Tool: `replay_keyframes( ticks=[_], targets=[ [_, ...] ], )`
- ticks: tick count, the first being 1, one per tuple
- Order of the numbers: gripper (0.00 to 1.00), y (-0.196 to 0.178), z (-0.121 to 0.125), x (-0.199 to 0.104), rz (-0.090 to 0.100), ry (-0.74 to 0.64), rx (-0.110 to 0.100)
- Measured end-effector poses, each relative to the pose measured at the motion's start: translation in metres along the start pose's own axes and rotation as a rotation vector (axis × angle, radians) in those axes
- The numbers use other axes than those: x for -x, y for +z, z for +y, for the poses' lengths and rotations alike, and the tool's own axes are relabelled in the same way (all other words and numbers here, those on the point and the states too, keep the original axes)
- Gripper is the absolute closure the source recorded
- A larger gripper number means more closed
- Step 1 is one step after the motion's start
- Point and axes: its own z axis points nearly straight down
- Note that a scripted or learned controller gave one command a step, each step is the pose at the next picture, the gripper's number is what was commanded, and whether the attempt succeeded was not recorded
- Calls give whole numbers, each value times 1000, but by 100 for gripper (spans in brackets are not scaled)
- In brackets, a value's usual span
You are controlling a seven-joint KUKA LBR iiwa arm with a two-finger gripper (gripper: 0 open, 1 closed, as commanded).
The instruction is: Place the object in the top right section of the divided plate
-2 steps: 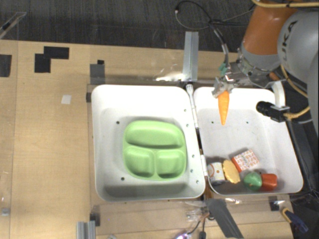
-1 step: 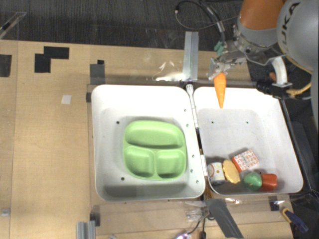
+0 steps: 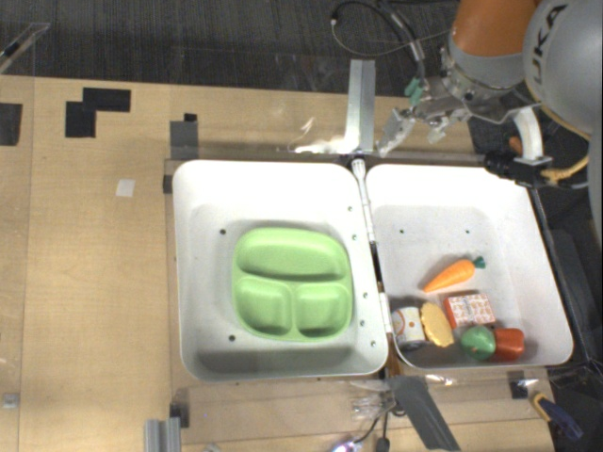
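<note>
While the grey arm with its orange band hangs over the far edge of the bench, its gripper sits above the back rim of the right bin, near the metal post where the two bins meet; whether the claw is released or clenched cannot be told from this angle, and nothing is seen in it. The green divided plate lies in the middle of the left bin, one long section at its far side and two smaller ones at its near side, all bare. In the near part of the right bin lies a cluster of toy foods: a carrot, a small tin, a yellow piece, a red-and-white box, a green piece and a red piece, packed closely together, the carrot just behind them.
</note>
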Motion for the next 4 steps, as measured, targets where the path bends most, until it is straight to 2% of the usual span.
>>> replay_keyframes(
  ticks=[1,2,3,4],
  targets=[
    [0,63,-26,-105,3,97,-6],
    [0,92,-67,-169,2,457,-7],
    [0,168,-109,-279,2,691,-9],
    [0,192,-64,-270,5,582,-7]
  ],
)
